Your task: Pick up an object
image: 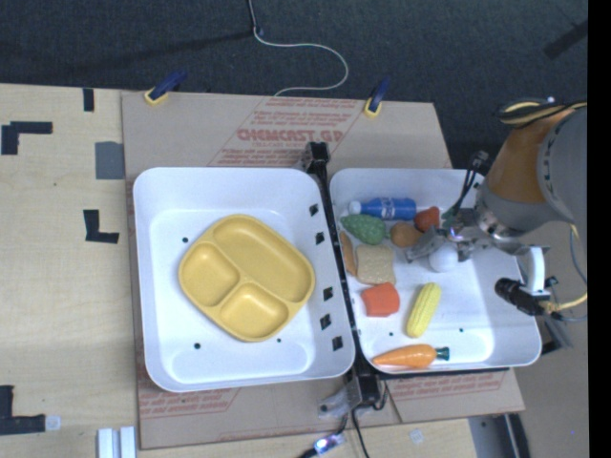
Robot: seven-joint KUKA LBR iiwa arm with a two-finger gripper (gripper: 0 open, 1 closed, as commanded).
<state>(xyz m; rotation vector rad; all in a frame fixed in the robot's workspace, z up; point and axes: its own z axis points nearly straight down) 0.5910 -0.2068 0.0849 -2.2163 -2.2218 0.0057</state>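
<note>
White plastic everywhere on this bench: two shallow bins side by side. The left bin [153, 284] carries a yellow three-compartment plastic plate [245, 276] lying flat in its middle. The right bin [496, 337] is the busy one. Along its far side lies a blue bottle with a white cap [384, 207], and just in front of it a dark green leafy toy vegetable [363, 227]. A tan slice of toy bread [374, 262] sits below that, then a red-orange block [381, 300], with a yellow corn cob [423, 310] just beside it. At the near edge rests an orange carrot with a green tip [409, 356]. The grey arm with its orange band [523, 165] reaches in from the right, and the gripper [441, 246] is low over the bin's far right part, right at a small white ball [442, 257], a brown piece [408, 234] and a small red piece [427, 218]. Whether the fingers are spread or closed, I cannot tell; they blur into the clutter.
</note>
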